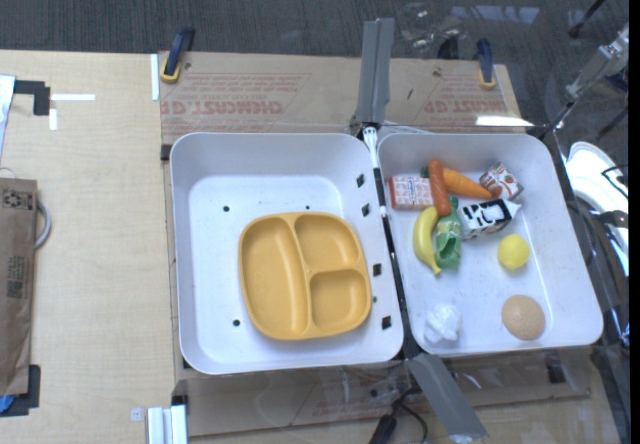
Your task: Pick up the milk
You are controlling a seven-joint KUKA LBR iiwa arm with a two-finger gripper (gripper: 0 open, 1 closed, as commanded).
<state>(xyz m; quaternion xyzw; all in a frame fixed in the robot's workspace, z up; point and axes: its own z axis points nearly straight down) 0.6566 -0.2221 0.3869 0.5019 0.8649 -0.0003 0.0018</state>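
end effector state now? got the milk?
End effector: cannot be told. The milk lies in the right bin, no fingers around it.

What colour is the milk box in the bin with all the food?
The milk carton is white with black cow-like patches, lying beside the carrot; the camera view shows it best.

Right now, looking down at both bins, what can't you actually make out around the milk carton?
- Milk carton: print too small to read; its left end is hidden behind the green item.
- Green item: too small and crumpled to identify.
- Arm at the right edge: cut off by the frame, gripper state unreadable.
- Carrot: its left end is covered by the orange-red piece lying across it.
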